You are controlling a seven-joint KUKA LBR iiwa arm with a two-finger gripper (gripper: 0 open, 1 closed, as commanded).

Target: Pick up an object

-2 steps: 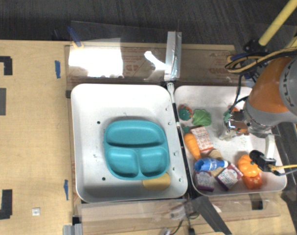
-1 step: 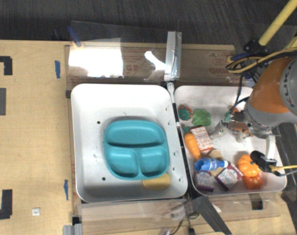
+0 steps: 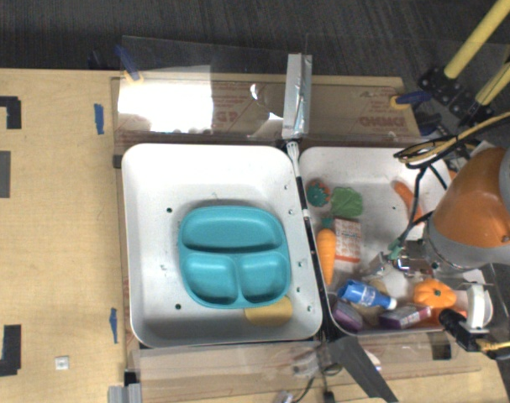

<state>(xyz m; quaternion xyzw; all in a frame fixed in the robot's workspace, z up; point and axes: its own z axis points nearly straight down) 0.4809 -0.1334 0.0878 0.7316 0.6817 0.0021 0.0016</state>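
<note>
From above, I see the arm's hand (image 3: pixel 399 261) low in the right bin (image 3: pixel 368 159), among a carrot (image 3: pixel 325 253), blue bottle (image 3: pixel 365 294) and orange toy (image 3: pixel 433 293); its opening I cannot tell. A teal tray (image 3: pixel 233 253) fills the left bin (image 3: pixel 145 225).

Beside a teal divided tray (image 3: pixel 234 254) in the white left bin (image 3: pixel 145 183) lies a yellow block (image 3: pixel 268 311); the right bin (image 3: pixel 368 164) holds an orange carrot (image 3: pixel 325 254), green leaf (image 3: pixel 347 201) and blue bottle (image 3: pixel 364 294).
</note>
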